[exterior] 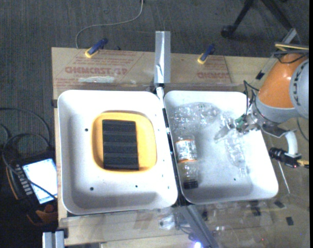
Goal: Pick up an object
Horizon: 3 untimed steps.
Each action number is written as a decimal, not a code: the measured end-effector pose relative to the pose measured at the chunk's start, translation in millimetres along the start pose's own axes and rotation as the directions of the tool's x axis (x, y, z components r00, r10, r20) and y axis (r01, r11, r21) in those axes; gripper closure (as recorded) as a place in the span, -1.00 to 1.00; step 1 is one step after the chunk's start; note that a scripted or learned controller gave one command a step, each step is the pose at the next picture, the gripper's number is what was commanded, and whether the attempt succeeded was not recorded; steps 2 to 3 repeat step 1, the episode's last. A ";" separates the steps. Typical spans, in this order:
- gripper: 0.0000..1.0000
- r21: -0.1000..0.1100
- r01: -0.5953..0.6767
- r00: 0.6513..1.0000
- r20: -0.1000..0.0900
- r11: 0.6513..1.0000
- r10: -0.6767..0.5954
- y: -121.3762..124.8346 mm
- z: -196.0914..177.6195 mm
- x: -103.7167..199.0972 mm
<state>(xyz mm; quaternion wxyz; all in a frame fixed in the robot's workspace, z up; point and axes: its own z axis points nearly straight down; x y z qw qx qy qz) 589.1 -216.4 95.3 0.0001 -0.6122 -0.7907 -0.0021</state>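
Clear crinkled plastic bottle [187,154] lies in right bin [260,190]; fingers [224,130] spread open above it.

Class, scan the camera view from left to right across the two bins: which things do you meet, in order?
Yellow tray with black pad in the left bin → clear plastic bottle in the right bin → gripper.

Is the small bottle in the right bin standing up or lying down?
Lying down. The bottle rests on its side by the right bin's left wall, dark cap toward the near edge.
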 end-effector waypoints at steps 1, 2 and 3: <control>-1.00 -0.006 0.021 1.000 0.003 1.000 -0.021 46.5 5.1 -9.9; -1.00 -0.006 0.021 1.000 0.003 1.000 -0.021 46.5 5.1 -9.9; -1.00 -0.006 0.021 1.000 0.003 1.000 -0.021 46.5 5.1 -9.9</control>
